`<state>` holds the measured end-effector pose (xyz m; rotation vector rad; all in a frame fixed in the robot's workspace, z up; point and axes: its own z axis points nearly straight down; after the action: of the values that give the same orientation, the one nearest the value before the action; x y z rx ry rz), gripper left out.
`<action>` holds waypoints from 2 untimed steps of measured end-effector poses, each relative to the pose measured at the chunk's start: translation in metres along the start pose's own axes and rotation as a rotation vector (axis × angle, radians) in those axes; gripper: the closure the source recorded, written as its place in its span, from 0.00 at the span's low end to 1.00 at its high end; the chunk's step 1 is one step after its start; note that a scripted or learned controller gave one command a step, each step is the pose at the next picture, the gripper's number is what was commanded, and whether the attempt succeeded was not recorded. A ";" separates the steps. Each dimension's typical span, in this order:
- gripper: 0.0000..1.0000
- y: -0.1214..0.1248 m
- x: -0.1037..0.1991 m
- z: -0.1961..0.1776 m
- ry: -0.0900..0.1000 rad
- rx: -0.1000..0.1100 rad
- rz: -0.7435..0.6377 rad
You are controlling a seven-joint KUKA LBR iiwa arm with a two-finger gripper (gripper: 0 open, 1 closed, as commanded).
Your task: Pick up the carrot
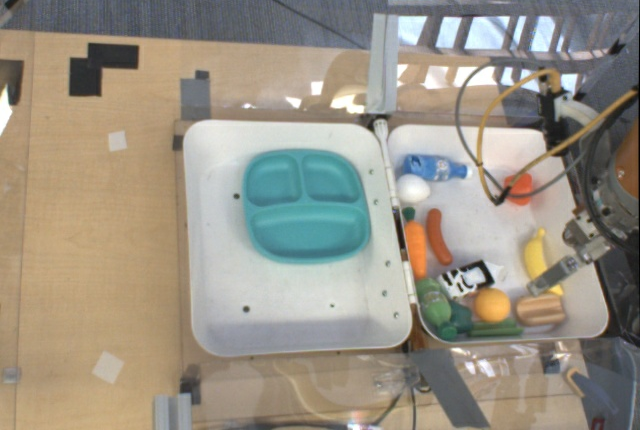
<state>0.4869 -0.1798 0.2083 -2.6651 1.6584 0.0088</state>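
1. Camera view: carrot (416,249) lies against right bin's (596,316) left wall, beside a sausage (438,235).
2. Gripper (556,276), grip unclear, hovers well apart; it could grab the sausage, or scrape the wall.

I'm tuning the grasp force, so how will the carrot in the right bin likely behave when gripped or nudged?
The carrot looks like smooth moulded plastic, so probably stiff, light and a little slippery. Its rounded, tapered shape suggests it may roll if nudged, though the bin wall beside it and the red sausage close by could limit that.
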 end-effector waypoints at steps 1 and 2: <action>0.00 -0.043 0.020 -0.019 0.008 0.009 0.228; 0.00 -0.025 -0.047 0.069 -0.001 0.000 0.172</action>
<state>0.4880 -0.1260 0.1391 -2.5125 1.8816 0.0106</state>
